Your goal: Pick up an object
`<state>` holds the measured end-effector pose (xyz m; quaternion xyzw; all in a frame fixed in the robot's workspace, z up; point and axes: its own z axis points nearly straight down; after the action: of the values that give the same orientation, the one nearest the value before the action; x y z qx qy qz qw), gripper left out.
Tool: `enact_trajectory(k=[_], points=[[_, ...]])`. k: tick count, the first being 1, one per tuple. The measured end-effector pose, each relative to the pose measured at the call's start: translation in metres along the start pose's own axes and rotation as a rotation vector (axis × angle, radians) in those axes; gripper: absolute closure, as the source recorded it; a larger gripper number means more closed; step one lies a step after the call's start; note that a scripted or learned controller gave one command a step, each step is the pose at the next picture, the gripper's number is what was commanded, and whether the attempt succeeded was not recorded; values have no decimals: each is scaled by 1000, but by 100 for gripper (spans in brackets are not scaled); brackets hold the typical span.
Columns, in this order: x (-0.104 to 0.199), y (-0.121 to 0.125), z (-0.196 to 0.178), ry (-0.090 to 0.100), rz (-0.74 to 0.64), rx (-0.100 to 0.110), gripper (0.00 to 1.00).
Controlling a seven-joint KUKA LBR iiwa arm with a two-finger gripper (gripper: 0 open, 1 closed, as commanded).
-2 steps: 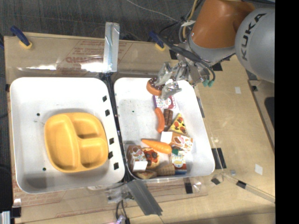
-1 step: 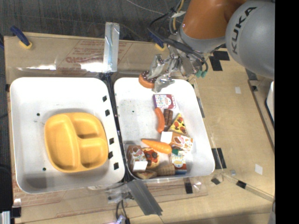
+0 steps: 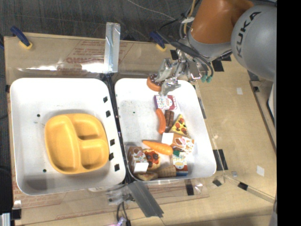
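Note:
My gripper hangs over the far edge of the right bin, below the grey arm with its orange band. A small round orange object sits just left of the gripper at the bin's far rim, partly covered by it; whether it is held is unclear. Right under the gripper lies a pink carton. Nearer to me are an orange-red sausage, a pizza slice and a carrot.
Several more toy foods are piled at the right bin's near end. The left bin holds a yellow divided plate. A taped divider rises between the bins at the back.

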<state>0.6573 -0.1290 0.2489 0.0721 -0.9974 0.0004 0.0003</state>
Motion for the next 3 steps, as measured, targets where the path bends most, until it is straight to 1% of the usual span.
enact_trajectory(k=[1, 2, 3], points=[[46, -25, 85, 2, -270, -1, 100], [35, -51, -39, -9, -28, 4, 100], [101, -19, 12, 2, -39, -2, 100]])
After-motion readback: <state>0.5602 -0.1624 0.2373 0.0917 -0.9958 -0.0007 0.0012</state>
